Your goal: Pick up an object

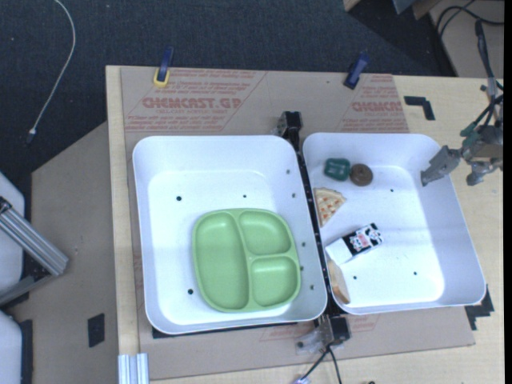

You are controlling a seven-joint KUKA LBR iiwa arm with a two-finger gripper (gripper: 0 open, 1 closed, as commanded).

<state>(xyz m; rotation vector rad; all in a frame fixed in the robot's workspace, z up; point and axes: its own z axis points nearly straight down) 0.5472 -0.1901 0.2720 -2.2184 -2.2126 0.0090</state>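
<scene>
Jaws spreading open and holding nothing, the gripper [454, 166] is hovering over the right bin's [416, 282] far right rim. Nearer, a small carton [362, 240] is lying beside a waffle slice [327, 205]; farther, a green object [338, 168] and brown disc [362, 174].

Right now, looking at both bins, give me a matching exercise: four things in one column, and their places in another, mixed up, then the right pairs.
Things:
1. green divided plate
2. brown round piece
3. black and white carton
4. hand

Places:
A. over the right bin's far right rim
B. left bin
C. middle of the right bin
D. far end of the right bin, beside a dark green object

Pairs: 1-B, 2-D, 3-C, 4-A
</scene>
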